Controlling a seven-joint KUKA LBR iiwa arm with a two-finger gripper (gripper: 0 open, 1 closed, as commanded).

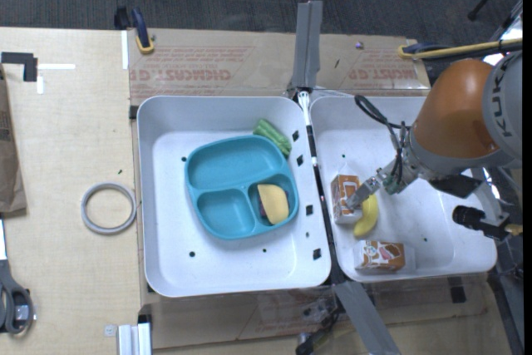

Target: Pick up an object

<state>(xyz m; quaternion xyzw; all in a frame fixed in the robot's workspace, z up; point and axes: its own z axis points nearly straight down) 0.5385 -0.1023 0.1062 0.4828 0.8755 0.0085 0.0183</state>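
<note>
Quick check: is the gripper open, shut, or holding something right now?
Gripper: cannot be told. It sits low in the right bin, at the banana beside a snack pack.

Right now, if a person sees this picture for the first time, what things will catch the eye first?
Most striking is the blue divided tray in the left bin, with a yellow food piece in its lower right compartment. Next is the grey arm with its orange band, reaching into the right bin, where the gripper is down at a banana beside a small orange-brown packet.
</note>
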